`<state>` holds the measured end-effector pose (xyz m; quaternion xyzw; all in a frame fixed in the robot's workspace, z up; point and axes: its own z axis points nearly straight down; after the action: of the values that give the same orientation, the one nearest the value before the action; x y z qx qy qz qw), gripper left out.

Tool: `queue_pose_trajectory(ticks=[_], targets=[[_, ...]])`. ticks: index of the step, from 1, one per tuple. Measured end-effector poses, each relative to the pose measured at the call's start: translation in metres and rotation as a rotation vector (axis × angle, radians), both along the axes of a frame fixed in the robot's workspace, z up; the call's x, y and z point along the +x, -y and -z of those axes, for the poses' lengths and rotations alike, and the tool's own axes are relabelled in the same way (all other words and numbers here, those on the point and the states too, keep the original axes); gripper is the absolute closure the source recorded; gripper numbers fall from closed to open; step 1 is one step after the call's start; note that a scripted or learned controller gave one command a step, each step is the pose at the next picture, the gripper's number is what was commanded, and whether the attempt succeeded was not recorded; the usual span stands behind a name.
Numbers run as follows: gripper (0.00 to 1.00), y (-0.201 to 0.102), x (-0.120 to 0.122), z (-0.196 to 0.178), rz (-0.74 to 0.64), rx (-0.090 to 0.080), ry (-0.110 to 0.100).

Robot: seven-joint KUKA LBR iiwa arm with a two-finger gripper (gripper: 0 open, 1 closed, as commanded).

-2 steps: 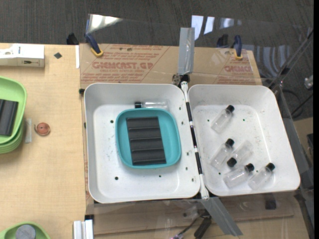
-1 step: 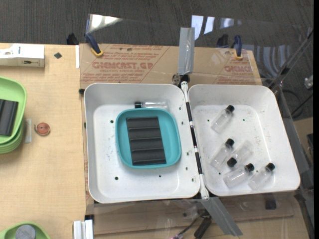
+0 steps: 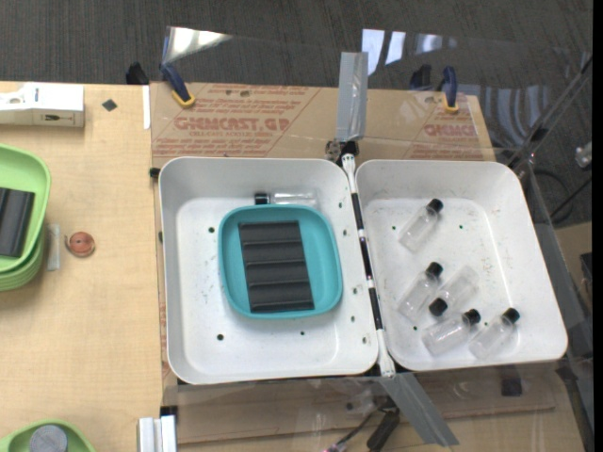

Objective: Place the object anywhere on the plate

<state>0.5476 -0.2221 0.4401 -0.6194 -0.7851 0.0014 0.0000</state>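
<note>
A teal plate (image 3: 325, 269) with a dark ribbed insert lies in the left white bin (image 3: 188, 281). One clear vial with a black cap (image 3: 281, 198) lies just behind the plate, against the bin's back wall. Several more clear black-capped vials are scattered in the right white bin (image 3: 528, 252): one (image 3: 420, 224) toward the back, two (image 3: 419, 290) near the middle, and two (image 3: 480, 332) at the front right.
A green dish (image 3: 24, 219) with a dark block sits at the left edge of the wooden bench. A small orange disc (image 3: 81, 244) lies beside it. Cardboard with clamps (image 3: 176, 88) lines the back behind both bins.
</note>
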Motion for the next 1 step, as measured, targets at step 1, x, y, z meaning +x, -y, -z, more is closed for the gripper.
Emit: queue_pose_trajectory(ticks=[1], targets=[[0.0, 0.0, 0.0, 0.0, 0.0, 0.0, 0.0]])
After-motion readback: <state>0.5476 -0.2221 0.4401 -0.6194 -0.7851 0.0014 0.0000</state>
